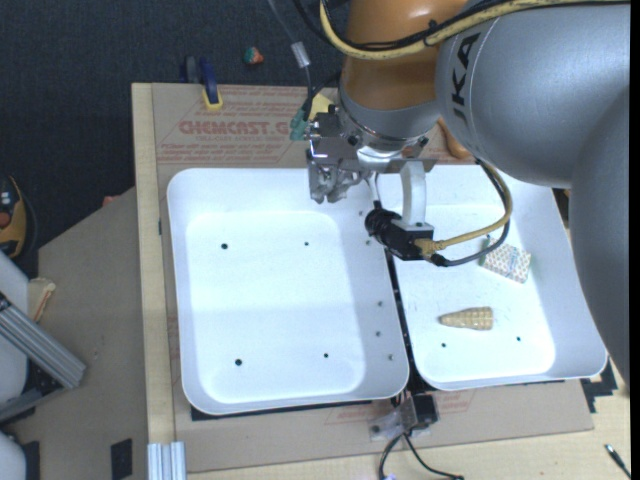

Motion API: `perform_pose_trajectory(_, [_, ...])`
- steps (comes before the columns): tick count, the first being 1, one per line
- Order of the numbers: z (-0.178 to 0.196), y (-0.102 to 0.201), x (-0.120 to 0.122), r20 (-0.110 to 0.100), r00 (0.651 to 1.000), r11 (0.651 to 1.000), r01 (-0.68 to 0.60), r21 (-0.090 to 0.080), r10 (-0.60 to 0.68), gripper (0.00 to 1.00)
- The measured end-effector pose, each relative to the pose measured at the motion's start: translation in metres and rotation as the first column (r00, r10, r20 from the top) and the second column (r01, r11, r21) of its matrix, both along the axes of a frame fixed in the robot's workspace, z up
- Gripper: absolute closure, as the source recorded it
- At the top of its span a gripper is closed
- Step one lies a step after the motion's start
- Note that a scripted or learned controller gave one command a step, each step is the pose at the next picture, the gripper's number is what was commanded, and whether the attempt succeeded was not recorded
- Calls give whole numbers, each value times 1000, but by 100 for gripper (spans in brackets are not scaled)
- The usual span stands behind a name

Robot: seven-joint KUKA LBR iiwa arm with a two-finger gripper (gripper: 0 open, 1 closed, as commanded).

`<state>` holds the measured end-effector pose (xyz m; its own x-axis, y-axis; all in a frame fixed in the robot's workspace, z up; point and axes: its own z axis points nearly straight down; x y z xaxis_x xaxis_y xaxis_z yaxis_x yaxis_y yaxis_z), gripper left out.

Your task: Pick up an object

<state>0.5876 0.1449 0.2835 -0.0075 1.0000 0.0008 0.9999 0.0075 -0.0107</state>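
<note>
Two candidates are lying lower right: a tan ridged cone [467,319] and a checkered packet [505,262]. The gripper [329,190] is hovering top centre, apparently carrying nothing, finger state indeterminable. Approach pending; it needs repositioning rightward.

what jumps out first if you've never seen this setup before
The big grey arm with its orange band fills the upper right, its gripper hanging over the far edge of the left bin. In the right bin lie a tan ridged cone-shaped object near the middle and a small patterned white piece behind it. A black cable fitting dangles over the seam between the bins.
</note>
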Motion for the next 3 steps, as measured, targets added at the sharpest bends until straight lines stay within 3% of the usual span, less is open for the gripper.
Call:
perform_pose_trajectory(1, [-30, 86, 9, 10, 1000, 1000, -1, 2, 1, 100])
perform_pose_trajectory(2, [-1, 26, -34, 7, 1000, 1000, 13, -2, -13, 100])
perform_pose_trajectory(3, [115, 83, -3, 26, 1000, 1000, 1, 6, -2, 100])
